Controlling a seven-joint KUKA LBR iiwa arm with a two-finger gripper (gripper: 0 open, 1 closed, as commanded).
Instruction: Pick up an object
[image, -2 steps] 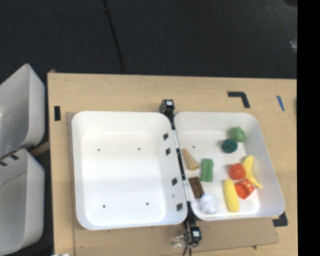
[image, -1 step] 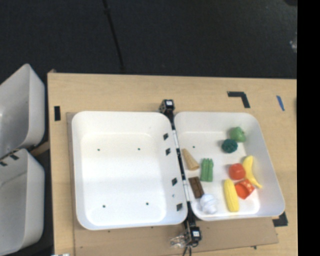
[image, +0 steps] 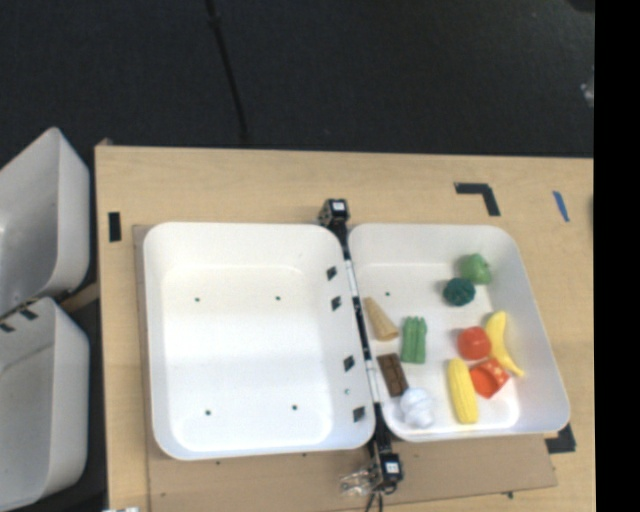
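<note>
Rightward, toys (image: 470, 345) (clustered), right bin (image: 535, 400)

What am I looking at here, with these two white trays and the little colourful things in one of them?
This is one picture from a camera fixed above a workbench, looking down at a slant. A robot arm works at this bench, reaching in from the right; its job is to pick up one object.

Two shallow white bins sit side by side. The left bin shows bare white floor. The right bin holds small toy foods: a green piece, a dark teal lump, a tan wedge, a green block, a red ball, a banana, a corn cob, a red piece, a brown bar and a white lump.

Nothing is lifted; everything lies in the bin.
</note>
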